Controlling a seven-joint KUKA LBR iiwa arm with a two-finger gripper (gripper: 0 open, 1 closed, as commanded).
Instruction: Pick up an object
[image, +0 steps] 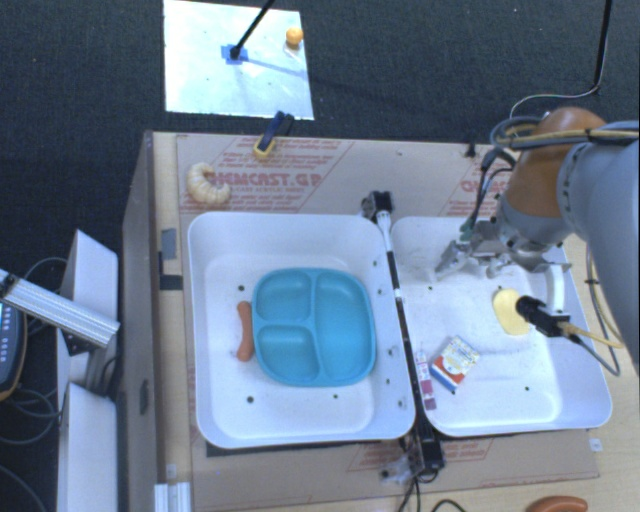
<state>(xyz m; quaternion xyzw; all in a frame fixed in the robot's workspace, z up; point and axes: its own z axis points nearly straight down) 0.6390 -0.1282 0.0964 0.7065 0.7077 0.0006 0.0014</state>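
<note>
Grey gripper (462, 260) spread wide, grasping nothing, over bare floor of right bin (510, 390). Yellow disc (510, 312) just beside it, small printed box (453, 362) farther off. Likely to close on air unless shifted toward either.

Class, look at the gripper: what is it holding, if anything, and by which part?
Nothing is held: the gripper hangs open above the right bin, with no object in its grasp.

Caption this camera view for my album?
Claw at the far end of the right bin; yellow disc and small box nearby.
</note>
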